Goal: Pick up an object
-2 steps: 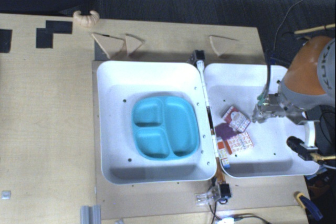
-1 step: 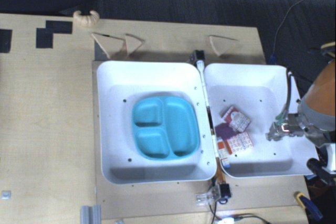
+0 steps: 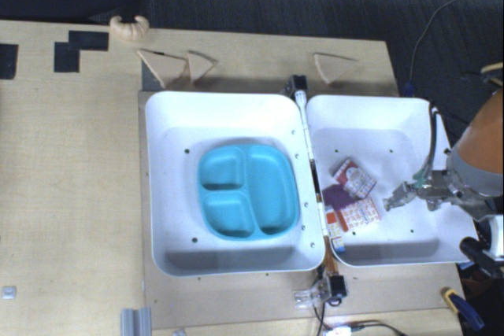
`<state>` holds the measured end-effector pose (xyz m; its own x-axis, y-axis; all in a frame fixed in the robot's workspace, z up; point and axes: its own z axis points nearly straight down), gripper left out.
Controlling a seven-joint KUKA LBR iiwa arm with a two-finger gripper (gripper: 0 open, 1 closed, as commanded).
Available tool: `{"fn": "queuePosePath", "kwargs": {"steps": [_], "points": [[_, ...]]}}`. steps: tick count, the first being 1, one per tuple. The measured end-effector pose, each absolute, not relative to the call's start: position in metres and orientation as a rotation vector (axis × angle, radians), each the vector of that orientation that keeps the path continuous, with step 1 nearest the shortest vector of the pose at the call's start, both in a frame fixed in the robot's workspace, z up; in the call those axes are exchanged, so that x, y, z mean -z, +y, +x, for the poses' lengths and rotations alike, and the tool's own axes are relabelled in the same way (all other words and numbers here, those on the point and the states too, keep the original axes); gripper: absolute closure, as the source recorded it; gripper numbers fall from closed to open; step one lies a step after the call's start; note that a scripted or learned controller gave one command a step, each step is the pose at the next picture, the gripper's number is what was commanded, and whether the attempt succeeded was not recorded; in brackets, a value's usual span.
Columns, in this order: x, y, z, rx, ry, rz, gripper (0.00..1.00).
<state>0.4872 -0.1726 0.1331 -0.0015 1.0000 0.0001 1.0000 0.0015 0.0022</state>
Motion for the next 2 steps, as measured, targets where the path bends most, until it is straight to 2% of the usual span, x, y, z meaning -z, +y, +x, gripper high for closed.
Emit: {"fn": "queuePosePath", "kwargs": {"steps": [1, 2], "points": [[-0.09, -0.157, 0.49, -0.01, 2.22, 2.214, 0.0], [-0.101, -0.156, 0.493, -0.019, 2.216, 2.21, 1.0]]}}
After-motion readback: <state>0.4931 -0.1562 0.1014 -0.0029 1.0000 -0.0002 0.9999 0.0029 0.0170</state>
